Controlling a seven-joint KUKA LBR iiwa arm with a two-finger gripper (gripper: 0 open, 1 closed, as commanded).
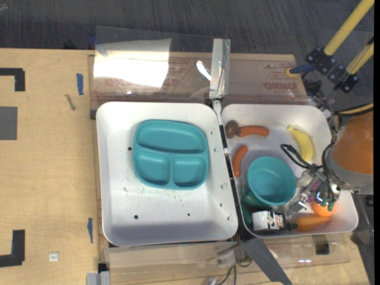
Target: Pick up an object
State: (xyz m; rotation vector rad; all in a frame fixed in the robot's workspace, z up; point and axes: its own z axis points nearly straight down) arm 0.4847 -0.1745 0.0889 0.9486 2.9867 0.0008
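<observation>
Claw (312,196): down low in the right bin (341,224), near its front right corner, hanging from the grey wrist with the orange band. Cannot tell how far open, nor whether anything is caught in it; too tangled with cables and bright bits to read.

Underneath and around: pale wooden bench (41,159), marked far left of the claw with black tape corners and a few blue tape scraps. Beyond the bench, dark grey carpet. Behind both bins, a clear plastic sheet (133,70) catching glare. Up and behind the claw, yellow poles (350,19) with a black clamp.

Just beside the claw, toward the bin's front right: small orange piece (324,208), rounded, glossy, partly hidden. Just in front: orange carrot (309,222), lying flat along the bin's front wall. Touching or nearly touching on the claw's left: teal bowl (271,180), upright, smooth. Left and forward of the claw: white bottle (267,220) on its side. Behind the claw: yellow banana (301,142), curved. Farther back and left: two orange sausages (254,131), a brown lump (231,127).

Well left of the claw, in the left bin (113,177): teal divided plate (171,153).
</observation>
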